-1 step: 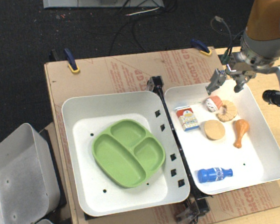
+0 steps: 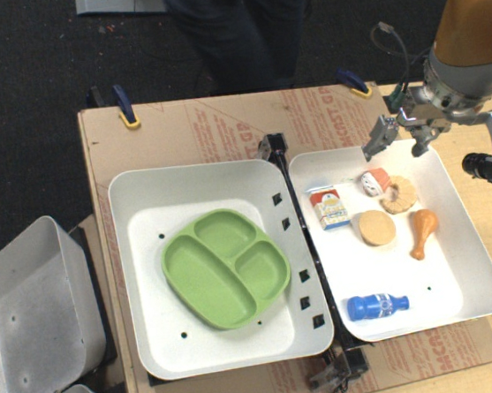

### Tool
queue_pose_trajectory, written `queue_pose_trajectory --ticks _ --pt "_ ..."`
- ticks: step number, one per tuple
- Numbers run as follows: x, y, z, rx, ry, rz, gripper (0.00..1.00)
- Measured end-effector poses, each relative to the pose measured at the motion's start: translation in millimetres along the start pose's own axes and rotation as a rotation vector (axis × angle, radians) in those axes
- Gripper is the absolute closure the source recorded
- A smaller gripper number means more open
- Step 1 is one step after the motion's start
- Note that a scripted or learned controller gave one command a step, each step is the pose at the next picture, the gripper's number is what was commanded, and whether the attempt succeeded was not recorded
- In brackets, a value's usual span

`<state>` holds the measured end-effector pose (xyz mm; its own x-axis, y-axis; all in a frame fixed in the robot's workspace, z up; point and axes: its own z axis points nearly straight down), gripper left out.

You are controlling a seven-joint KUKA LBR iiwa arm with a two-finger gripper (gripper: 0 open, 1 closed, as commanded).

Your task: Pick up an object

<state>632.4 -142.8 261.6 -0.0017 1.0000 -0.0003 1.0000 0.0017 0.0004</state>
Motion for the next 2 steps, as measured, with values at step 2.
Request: queue_pose_trajectory --ticks 2 --pt "8.0 4.6 103.2 0.004 0.001 -0.002 0.0"
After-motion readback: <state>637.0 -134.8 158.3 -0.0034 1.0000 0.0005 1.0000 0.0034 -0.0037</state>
